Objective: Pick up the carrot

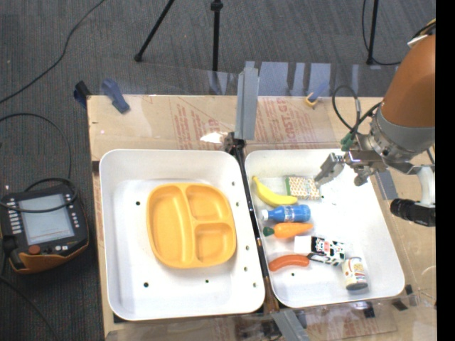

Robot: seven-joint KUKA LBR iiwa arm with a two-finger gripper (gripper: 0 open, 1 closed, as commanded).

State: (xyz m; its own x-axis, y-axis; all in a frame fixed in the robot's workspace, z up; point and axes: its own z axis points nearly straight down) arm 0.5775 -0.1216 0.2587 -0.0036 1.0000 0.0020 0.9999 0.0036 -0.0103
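Above the right bin (384,226): gripper (343,169) hovering, fingers spread wide, holding nothing.
Carrot (288,229) lies untouched mid-bin, just under the blue bottle (288,213); reach, grasp and lift all remain.

Even overhead light, bright; white bins (114,190) near washed out, soft shadows, mild softness throughout, clear sheet glared.

Arm (416,84) reaching in from right, hand (346,172) fingers spread apart, holding nothing.
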